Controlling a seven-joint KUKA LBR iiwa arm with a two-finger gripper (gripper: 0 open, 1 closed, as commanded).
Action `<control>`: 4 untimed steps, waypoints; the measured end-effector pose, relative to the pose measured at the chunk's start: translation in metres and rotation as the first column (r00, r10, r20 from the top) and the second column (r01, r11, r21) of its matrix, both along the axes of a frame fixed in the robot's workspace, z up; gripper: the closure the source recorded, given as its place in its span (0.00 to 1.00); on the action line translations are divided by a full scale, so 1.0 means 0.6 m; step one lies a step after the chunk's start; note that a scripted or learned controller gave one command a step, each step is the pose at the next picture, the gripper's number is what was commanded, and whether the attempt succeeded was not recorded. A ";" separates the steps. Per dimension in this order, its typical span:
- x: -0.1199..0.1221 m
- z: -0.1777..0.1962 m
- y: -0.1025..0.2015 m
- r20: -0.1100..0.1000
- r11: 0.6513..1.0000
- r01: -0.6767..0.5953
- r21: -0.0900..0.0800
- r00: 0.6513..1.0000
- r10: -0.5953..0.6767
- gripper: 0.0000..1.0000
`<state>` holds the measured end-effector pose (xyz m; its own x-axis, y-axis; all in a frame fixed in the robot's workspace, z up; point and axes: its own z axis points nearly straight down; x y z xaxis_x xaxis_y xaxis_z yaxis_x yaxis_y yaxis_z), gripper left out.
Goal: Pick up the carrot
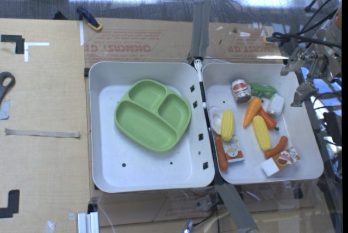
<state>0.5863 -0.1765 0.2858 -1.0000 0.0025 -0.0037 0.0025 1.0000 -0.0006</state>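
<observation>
The carrot [251, 111] is an orange cone lying tilted in the middle of the right bin [304, 172]. It lies between a small can [240, 90] and a corn cob [261, 133], with its thick end toward the back. My gripper [294, 83] hangs over the bin's right rim, to the right of the carrot and apart from it. Its two dark fingers [298, 97] stand open with nothing between them.
The right bin also holds a second corn cob [227, 124], two sausages [220, 153] [277, 146], a green vegetable [264, 89], a white block [276, 104] and two small cartons [234, 151] [284, 160]. A green divided plate [153, 115] lies in the left bin [103, 172].
</observation>
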 end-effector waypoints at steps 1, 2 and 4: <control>-0.009 -0.245 0.030 -0.001 1.000 0.026 0.000 1.000 -0.026 0.00; 0.018 -0.321 0.042 0.000 0.978 0.210 0.001 0.978 -0.210 0.00; -0.064 -0.317 -0.001 0.006 0.993 0.120 -0.001 0.993 -0.120 1.00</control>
